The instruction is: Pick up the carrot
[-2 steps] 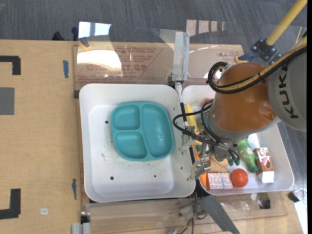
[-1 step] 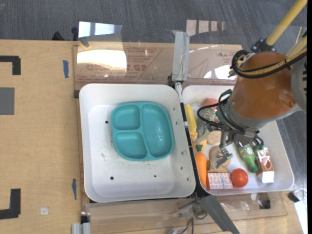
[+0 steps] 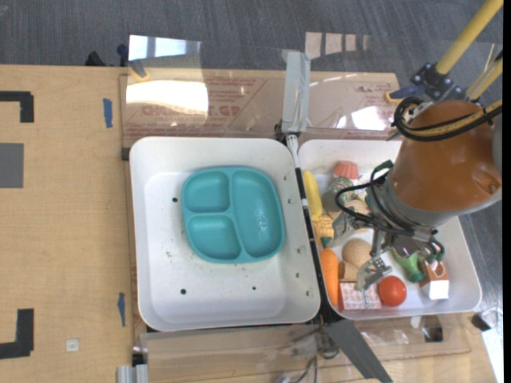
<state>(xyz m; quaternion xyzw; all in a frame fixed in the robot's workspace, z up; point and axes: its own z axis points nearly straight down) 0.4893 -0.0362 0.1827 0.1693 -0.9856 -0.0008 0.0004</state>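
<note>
My gripper [image 3: 374, 274] hangs low over the right bin [image 3: 467, 282], its metal fingers pointing down among the toy foods; whether they are parted or closed I cannot tell from this angle, and nothing is visibly held between them; the carrot [image 3: 329, 270] lies at the left edge of that bin, against the wall shared with the left bin [image 3: 152, 238], long axis running from the far side toward the near side, just below the corn cob [image 3: 314, 199]; my gripper sits beside the carrot on its right, close but apart from it, nearer the tomato [image 3: 391, 291] and the pale round piece [image 3: 356, 252]; the step in hand, as I judge it, is alignment for the grasp; to do it well I should shift toward the shared wall until I am centred over the carrot's thick middle, turn the wrist so the fingers close across its narrow width rather than along its length, and descend straight; the wall leaves little room for the finger on that side, so a slightly inboard approach is advisable; the red-and-white box [image 3: 351, 295] just beside the carrot's near end may obstruct the other finger; the teal divided plate [image 3: 234, 213] in the left bin plays no part
</note>
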